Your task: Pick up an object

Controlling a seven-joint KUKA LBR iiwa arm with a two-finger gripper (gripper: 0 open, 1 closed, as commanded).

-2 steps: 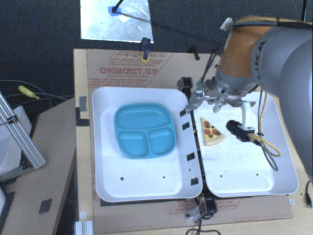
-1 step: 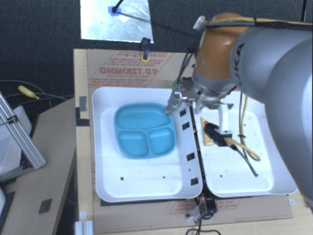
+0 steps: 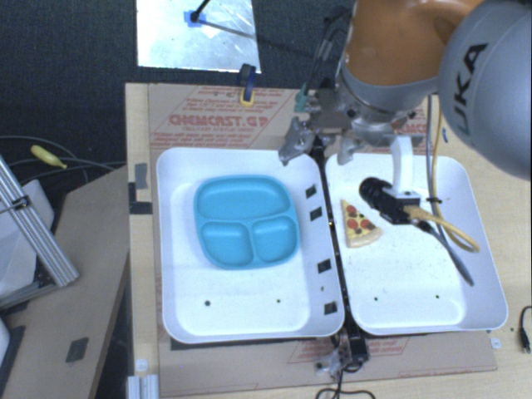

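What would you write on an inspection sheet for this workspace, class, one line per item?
Surface: left bin and right bin, both white, side by side on lettered cardboard.
Job's things: pizza slice in the right bin; blue divided plate in the left bin.
Clutter: nothing seen.
Grippers: gripper above the bins' far divide, apart from both things.
Cables: thin cables on the dark floor, left.
Surroundings: shiny sheet beyond; metal frame left.

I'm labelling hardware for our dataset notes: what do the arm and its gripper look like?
The arm is rounded and grey, with black letters on its casing and a broad orange band above the wrist. Thin dark cables run beside the wrist. The gripper is bare grey metal.
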